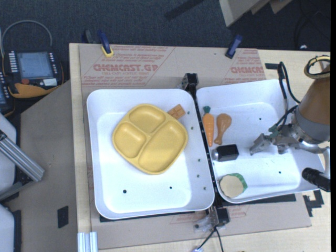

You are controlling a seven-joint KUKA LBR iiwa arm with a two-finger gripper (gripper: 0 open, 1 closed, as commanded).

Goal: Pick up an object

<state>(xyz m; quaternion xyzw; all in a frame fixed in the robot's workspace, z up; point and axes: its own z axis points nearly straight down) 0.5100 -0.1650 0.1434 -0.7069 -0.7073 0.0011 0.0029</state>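
In the right bin (262, 96) lie an orange carrot (208, 128), a tan drumstick (222, 126), a small black block (227, 152) and a round beige disc with a green edge (232, 185). My gripper (264, 141) hangs over the bare floor in the right half of that bin, a short way right of the black block. It is open and nothing sits between its fingers. The grey arm with its orange band (316, 106) comes in from the right edge.
The left bin (105, 156) holds a yellow divided plate (150, 138), with a small brown block (177, 111) at the plate's far right corner. A black clamp (189, 81) sits where the two bins meet at the back. The bins rest on a brown board.
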